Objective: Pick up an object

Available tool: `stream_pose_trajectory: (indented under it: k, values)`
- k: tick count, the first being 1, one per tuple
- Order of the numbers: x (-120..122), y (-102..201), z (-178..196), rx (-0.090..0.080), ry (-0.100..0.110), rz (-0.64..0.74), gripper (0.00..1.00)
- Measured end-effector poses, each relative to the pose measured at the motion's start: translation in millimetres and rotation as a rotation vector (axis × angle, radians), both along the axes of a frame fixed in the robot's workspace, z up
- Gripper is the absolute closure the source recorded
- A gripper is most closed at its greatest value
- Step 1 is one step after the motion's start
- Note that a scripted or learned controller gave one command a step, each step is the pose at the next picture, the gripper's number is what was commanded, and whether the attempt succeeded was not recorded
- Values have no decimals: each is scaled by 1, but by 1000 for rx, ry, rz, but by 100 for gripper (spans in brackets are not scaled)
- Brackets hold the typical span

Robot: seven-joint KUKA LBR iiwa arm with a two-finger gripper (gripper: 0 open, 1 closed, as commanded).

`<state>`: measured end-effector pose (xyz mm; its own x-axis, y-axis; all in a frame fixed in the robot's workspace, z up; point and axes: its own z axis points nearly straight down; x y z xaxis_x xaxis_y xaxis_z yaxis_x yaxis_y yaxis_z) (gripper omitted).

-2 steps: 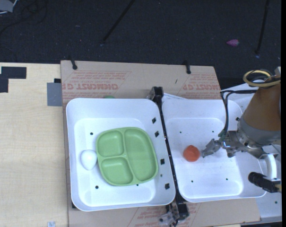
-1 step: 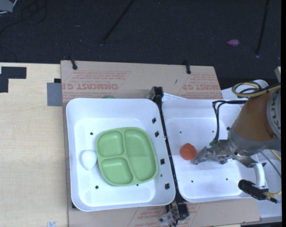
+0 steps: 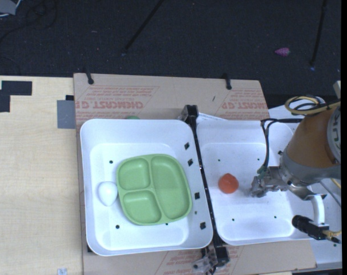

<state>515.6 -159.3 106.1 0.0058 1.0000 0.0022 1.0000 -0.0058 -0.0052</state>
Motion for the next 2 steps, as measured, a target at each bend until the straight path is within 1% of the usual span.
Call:
stream_pose_trajectory:
  k: [1,2]
  values:
    - [3,-8,45,-2,-6,0,100]
    - [4,-9,98,-3,-8,7,100]
